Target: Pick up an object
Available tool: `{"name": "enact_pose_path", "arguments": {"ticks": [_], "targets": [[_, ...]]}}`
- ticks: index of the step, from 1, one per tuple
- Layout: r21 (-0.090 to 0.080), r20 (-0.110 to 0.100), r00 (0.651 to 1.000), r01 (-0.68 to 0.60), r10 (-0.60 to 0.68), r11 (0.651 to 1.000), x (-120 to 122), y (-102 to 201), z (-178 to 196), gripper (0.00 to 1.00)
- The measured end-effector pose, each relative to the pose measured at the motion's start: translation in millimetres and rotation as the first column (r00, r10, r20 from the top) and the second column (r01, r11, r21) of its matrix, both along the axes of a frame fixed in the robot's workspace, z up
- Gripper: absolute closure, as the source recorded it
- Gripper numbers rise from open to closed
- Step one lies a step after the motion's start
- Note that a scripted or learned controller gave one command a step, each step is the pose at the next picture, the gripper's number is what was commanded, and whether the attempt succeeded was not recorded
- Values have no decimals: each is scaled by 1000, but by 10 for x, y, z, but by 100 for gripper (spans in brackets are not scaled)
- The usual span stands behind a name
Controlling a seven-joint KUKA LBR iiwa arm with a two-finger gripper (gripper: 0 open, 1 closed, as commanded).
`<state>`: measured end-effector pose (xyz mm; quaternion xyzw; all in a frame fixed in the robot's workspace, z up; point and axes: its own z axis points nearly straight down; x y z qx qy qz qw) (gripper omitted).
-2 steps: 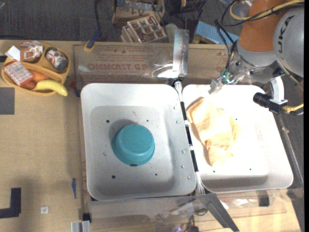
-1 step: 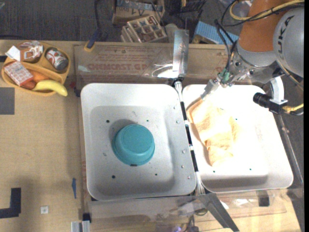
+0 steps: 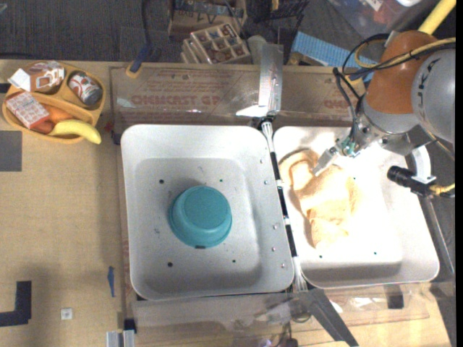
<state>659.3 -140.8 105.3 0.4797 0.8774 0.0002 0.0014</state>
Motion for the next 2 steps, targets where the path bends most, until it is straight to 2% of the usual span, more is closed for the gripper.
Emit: {"name": "enact_pose_path", "arguments": {"ticks": [1, 2], "targets": [[0, 5, 999, 35, -35, 999, -524, -203, -163, 0], [0, 12, 999, 40, -40, 999, -510, -218, -47, 100]]}}
